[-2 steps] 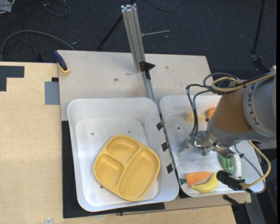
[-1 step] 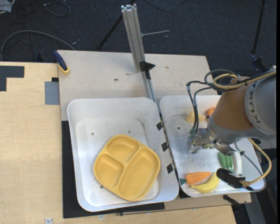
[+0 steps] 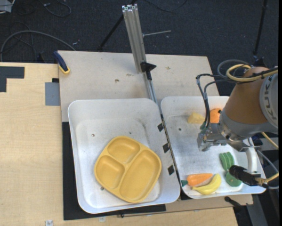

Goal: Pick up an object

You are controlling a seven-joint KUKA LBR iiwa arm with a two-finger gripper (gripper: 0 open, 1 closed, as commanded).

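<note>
The desk [image 3: 108, 74] carries two shallow white bins side by side, so items can be picked from one and the other serves as a separate area. The left bin [image 3: 84, 121] holds a yellow divided plate [image 3: 127, 168], lying flat near its front. The right bin [image 3: 188, 145] holds the candidate objects. The arm [image 3: 246, 105] reaches over this bin from the right, with the hand [image 3: 208, 140] lowered toward bare bin floor near the middle. Whether the hand is spread or pressed together cannot be told; nothing is visibly between its parts. The objects lie clustered at the front edge: a green vegetable [image 3: 226, 160], an orange carrot [image 3: 199, 179] touching a yellow banana [image 3: 209, 186]. A pale yellow item [image 3: 195, 118] lies toward the back.
</note>
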